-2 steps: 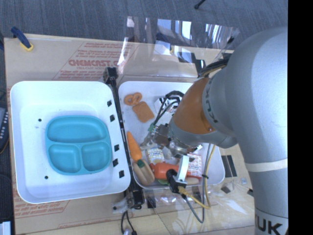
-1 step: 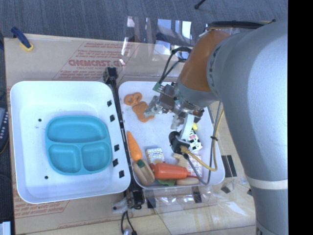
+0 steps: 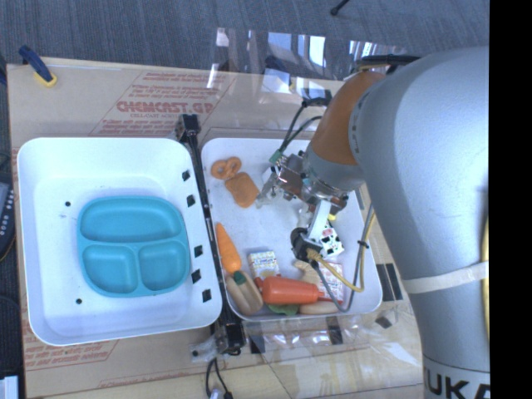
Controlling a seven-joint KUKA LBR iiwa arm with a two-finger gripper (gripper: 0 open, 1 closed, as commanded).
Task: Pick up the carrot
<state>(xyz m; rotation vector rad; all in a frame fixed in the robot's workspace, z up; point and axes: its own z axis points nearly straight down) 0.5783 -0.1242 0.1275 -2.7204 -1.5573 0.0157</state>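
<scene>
Carrot lies against the right bin's left wall, lower centre of frame, tip pointing up, while our claw hangs apart to its upper right, likely not yet lined up; its grip we cannot tell.

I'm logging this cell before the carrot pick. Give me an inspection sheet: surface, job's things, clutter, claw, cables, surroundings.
Surface: bench under a printed brown sheet, bearing two white bins; the left bin holds a blue divided plate.
Job's things: carrot lies along the left wall of the right bin, untouched.
Clutter: pretzel-like piece, brown nugget, small printed box, orange-red vegetable at the front, all in the right bin.
Claw: claw over the right bin's far half, apart from the carrot.
Cables: black cable at the bench's front edge.
Surroundings: blue-and-yellow clamp at the far left corner; grey carpet beyond.
</scene>
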